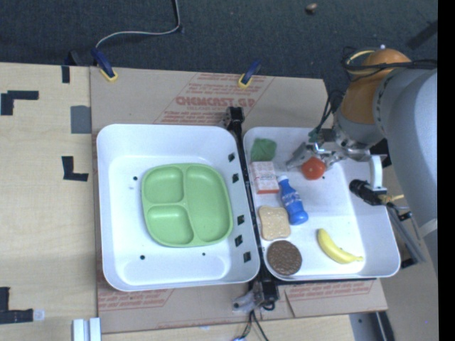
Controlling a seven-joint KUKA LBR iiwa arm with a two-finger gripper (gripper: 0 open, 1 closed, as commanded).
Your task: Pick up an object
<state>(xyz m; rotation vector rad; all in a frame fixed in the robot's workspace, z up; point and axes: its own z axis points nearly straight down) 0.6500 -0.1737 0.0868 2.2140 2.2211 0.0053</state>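
Note:
My gripper (313, 156) hangs over the back of the right bin (373, 236), at the end of the grey arm with the orange band (361, 94). A small red round object (313, 169) lies right under it, partly covered by it. In the same bin are a green object (264, 148), a red and white packet (264, 177), a blue bottle (292, 201), a slice of bread (274, 222), a brown round cookie (284, 257) and a yellow banana (337, 248).
The left bin (117, 190) holds a green divided plate (187, 204). A black divider (242, 190) runs between the bins. A black bracket (364, 190) juts over the right bin's right wall. The arm's body covers the far right.

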